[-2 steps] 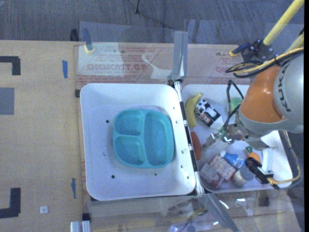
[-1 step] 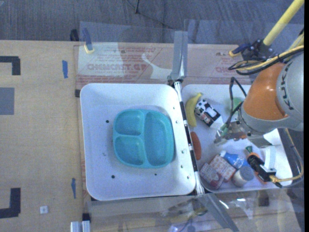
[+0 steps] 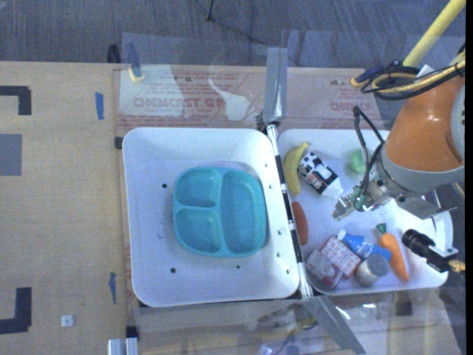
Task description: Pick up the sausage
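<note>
The sausage (image 3: 299, 222), a short reddish-brown link, lies along the left wall of the right bin (image 3: 332, 140), just below the banana (image 3: 294, 167). My gripper (image 3: 346, 206) hangs over the middle of the right bin, to the right of the sausage and apart from it. Nothing shows in its grasp. The grey arm with its orange band (image 3: 421, 135) covers the bin's right side.
Beside the gripper are a black-and-white box (image 3: 318, 173), a green item (image 3: 358, 161), a blue bottle (image 3: 361, 243), a pink box (image 3: 332, 262), a can (image 3: 369, 270) and a carrot (image 3: 394, 254). The left bin (image 3: 148, 198) holds a teal divided plate (image 3: 219, 211).
</note>
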You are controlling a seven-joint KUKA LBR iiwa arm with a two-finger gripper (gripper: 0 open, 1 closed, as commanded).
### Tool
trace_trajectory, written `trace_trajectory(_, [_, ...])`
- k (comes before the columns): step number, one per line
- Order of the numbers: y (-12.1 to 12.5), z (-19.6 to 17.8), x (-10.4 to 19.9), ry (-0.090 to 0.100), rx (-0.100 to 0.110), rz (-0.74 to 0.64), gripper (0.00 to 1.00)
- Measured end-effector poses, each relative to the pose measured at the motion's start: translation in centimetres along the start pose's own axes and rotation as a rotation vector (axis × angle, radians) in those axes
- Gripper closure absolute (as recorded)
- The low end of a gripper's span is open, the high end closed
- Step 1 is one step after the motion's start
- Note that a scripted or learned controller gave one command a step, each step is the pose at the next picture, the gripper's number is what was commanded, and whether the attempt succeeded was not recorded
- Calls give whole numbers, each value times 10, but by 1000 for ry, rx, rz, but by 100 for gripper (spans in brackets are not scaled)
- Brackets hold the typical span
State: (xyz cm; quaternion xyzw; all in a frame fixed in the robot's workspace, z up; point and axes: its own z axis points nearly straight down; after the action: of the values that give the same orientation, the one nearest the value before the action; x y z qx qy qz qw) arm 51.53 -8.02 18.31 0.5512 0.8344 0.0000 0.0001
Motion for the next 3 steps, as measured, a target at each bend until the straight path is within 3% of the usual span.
trace_trajectory(1, [0, 0, 0, 0, 0, 0, 0])
trace_trajectory(2, [-16, 95, -16, -3, -10, -48, 0])
trace_trajectory(3, [-51, 34, -33, -1, -2, -417, 0])
